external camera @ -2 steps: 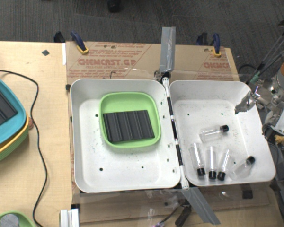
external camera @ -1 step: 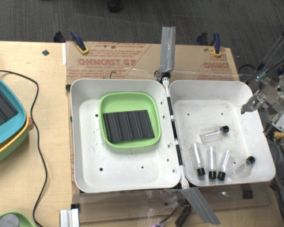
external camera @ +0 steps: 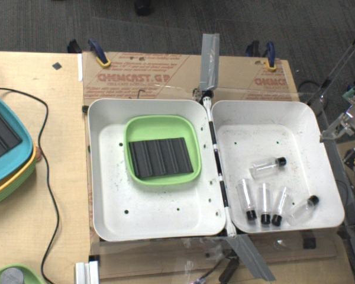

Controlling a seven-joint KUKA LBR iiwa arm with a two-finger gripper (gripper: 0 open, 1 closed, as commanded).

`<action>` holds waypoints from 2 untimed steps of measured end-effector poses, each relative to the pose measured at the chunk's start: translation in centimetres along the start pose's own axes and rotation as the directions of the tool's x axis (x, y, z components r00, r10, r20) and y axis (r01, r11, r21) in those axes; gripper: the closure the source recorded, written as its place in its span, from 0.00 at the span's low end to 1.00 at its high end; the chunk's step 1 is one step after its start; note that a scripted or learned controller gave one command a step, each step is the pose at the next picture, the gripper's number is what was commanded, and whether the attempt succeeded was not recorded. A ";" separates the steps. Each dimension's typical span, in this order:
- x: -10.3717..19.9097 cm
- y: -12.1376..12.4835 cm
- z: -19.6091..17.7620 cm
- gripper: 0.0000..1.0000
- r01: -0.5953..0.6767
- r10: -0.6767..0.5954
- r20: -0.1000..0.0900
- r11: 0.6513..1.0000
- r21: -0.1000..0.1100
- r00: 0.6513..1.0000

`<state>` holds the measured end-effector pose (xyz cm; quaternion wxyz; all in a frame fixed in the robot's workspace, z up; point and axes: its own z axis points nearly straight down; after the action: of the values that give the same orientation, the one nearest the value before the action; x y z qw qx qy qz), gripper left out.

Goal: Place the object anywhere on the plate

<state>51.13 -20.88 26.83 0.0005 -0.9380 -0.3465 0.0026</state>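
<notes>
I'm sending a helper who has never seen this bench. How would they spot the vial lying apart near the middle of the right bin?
Start at the right white bin, beside the bin holding the green plate. Three clear vials lie side by side near its front edge; just above them lies the lone vial. It alone lies crosswise, black cap pointing right.

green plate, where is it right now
The green plate sits in the left bin, toward its back half, with a dark ribbed mat lying on it. The vials are in the right bin.
</notes>
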 end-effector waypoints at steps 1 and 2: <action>0.6 -2.2 0.7 0.00 -0.220 0.220 0.001 0.975 0.002 0.975; 1.9 -4.5 0.2 0.00 -0.421 0.421 0.001 0.907 0.001 0.907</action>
<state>49.61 -16.24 26.62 0.0004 -0.9907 -0.1361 0.0031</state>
